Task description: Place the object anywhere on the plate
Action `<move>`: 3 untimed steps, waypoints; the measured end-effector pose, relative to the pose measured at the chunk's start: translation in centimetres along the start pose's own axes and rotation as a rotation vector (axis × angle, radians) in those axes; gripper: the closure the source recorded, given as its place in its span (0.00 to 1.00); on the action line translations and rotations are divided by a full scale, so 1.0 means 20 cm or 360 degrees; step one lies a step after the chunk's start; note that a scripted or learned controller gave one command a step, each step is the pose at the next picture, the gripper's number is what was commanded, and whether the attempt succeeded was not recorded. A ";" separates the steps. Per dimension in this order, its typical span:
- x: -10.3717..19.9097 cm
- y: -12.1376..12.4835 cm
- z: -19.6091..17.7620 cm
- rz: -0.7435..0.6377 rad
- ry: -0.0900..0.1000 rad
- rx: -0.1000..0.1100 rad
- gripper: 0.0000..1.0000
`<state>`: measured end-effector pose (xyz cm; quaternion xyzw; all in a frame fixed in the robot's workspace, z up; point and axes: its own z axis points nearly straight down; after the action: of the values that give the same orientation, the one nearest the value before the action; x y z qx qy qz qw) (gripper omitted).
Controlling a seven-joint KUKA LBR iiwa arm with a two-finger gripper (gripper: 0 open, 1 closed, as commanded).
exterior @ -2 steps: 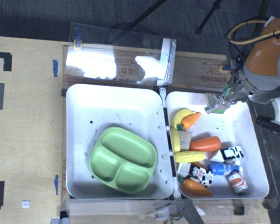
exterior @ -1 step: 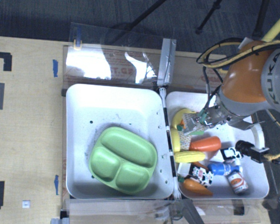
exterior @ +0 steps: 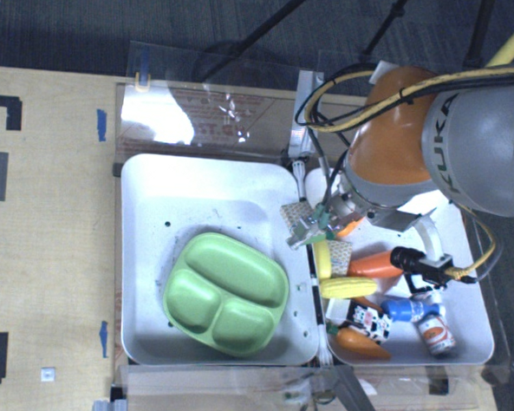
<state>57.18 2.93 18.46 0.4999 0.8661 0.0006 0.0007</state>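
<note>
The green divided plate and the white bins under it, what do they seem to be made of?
The green divided plate looks like moulded plastic with a smooth, matte finish: one even colour, rounded edges and soft-walled compartments. The left white bin holding it and the right white bin also look like plastic, slightly glossy, with rounded corners and faint grey scuffs on the left bin's floor. Painted metal cannot be ruled out from the look alone.

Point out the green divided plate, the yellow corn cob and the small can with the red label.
Green divided plastic plate (exterior: 226,292): camera view, on the ridge between its compartments.
Yellow corn cob (exterior: 347,287): camera view, mid-length of the cob.
Small can with red label (exterior: 435,334): camera view, on its labelled side.
</note>
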 end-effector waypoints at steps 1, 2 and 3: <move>0.00 0.00 0.00 0.0001 0.0000 0.0000 0.00; -0.17 0.01 0.00 0.0020 -0.0003 -0.0003 0.00; -0.17 0.02 -0.05 0.0021 -0.0005 -0.0010 1.00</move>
<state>59.14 0.16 19.54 0.5056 0.8627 0.0024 0.0037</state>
